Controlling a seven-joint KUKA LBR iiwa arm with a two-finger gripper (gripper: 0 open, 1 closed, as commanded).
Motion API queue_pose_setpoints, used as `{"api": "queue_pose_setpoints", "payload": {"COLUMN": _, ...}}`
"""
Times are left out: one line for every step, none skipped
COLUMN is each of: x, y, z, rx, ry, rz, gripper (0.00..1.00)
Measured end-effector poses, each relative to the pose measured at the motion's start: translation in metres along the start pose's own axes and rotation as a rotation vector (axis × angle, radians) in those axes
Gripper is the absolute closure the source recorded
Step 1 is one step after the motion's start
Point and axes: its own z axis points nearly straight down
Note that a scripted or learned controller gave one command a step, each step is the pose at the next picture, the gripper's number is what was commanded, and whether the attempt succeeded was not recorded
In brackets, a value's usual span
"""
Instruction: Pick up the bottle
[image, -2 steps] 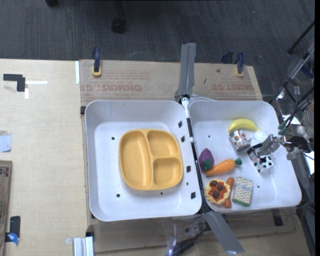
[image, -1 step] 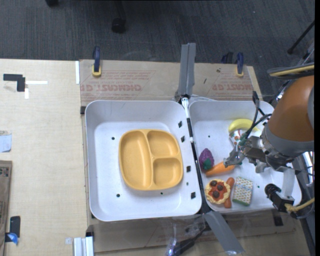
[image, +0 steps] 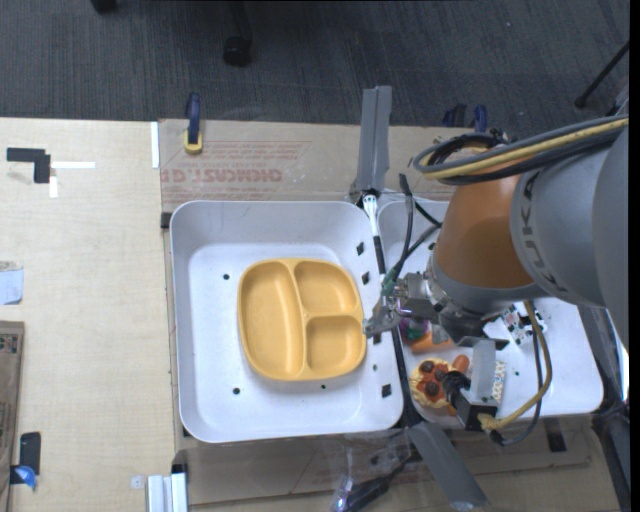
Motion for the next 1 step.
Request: {"api": "queue_pose_setpoints", "payload": {"x": -0.0795, "y": 0.0114, "z": -0.0257, "rx": -0.001, "ry": 0.000, "rz": 0.030, "gripper": 0.00}}
